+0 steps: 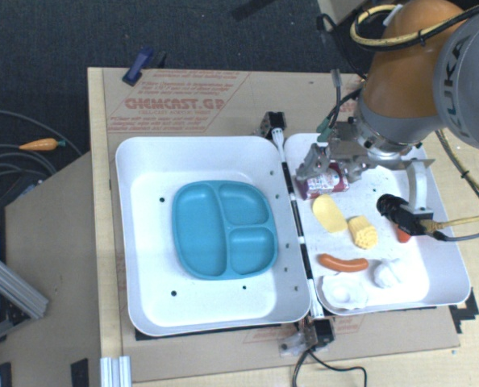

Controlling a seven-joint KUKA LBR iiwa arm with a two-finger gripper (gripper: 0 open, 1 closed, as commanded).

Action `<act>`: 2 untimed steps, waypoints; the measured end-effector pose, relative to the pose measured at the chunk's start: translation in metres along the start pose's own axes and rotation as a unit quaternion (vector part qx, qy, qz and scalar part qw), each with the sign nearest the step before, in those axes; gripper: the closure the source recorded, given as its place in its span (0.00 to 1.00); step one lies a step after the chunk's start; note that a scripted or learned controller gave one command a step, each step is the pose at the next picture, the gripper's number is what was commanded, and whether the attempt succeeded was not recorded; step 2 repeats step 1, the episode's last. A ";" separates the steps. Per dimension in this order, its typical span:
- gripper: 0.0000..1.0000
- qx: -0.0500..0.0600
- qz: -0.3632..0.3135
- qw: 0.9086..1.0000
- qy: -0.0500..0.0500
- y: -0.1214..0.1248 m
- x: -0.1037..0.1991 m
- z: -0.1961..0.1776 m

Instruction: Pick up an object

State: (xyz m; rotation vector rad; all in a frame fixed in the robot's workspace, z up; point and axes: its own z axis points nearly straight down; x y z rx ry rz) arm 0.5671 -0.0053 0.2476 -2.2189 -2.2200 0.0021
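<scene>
- The grey arm with its orange band reaches over the right white bin (pixel 445 276); its two-finger gripper (pixel 320 170) hangs low at that bin's upper left corner.
- Whether the pincer is released or clenched, I cannot tell.
- A maroon-and-white packet (pixel 324 185) lies directly under the gripper.
- Just below lie a pale yellow oval block (pixel 329 214), a yellow corn cob (pixel 363 233) and a red sausage (pixel 343 262).
- The left white bin (pixel 143 168) holds a blue compartment plate (pixel 223 228).

1. Divided tray (pixel 223 229): plain turquoise blue, the landmark, lying in the white left bin (pixel 143 289).
2. Right of the tray: pale yellow piece (pixel 329 214), yellow corn cob (pixel 363 233), orange-red sausage (pixel 343 263), white pieces (pixel 387 275).
3. Above-right: dark red packet (pixel 324 185) with white print.
4. Arm (pixel 421 55): grey with an orange band.
</scene>
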 end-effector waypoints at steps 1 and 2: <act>1.00 0.000 0.000 1.000 0.000 0.002 -0.002 0.009; 1.00 0.000 0.000 1.000 0.000 0.002 -0.002 0.009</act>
